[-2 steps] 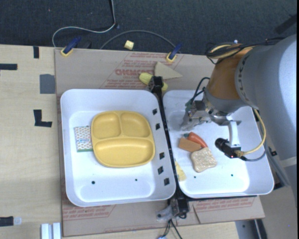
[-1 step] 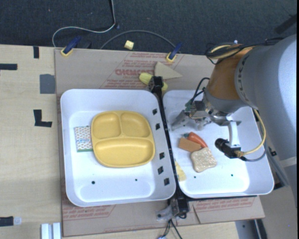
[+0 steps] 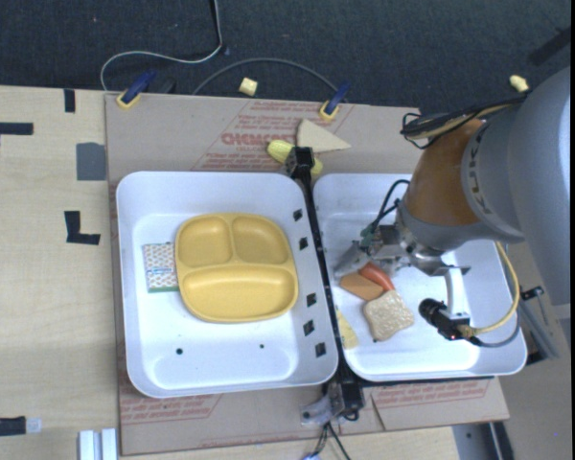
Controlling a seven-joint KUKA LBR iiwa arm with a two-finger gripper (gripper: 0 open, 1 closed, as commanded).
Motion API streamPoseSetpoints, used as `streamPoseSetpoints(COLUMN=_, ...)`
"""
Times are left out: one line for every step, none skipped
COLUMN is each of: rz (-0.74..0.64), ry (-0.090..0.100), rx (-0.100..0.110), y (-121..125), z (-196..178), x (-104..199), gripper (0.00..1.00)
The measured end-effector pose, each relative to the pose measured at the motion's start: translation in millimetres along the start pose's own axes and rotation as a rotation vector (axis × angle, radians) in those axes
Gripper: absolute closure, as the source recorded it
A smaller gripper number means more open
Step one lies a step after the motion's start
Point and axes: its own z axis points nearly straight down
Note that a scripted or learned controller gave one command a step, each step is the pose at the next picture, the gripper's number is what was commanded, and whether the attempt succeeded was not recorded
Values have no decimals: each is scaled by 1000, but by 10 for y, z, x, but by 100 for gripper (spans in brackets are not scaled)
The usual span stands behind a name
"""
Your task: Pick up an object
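Camera view showed the claw low over an orange-red rounded toy piece; its opening could not be told. Beside lay a tan speckled bread-like slice, likely light and stiff, best pinched across its flat sides.

Arm cut off at right; claw fingers indistinct

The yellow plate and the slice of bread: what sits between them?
In the camera view, the two bins' adjoining walls, joined by black clips, lie between the yellow divided plate and the bread slice, plus a small yellow piece.
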Motion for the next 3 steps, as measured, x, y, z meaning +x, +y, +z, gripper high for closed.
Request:
streamPoseSetpoints(rz=-3, ry=-1, rx=-11, y=-49, z=9, x=-9, gripper=0)
streamPoseSetpoints(rz=-1, ry=2, rx=-2, y=-10, z=16, x=-17, gripper=0)
streamPoseSetpoints(rz=-2, ry=3, rx=0, y=33, z=18, x=-38, gripper=0)
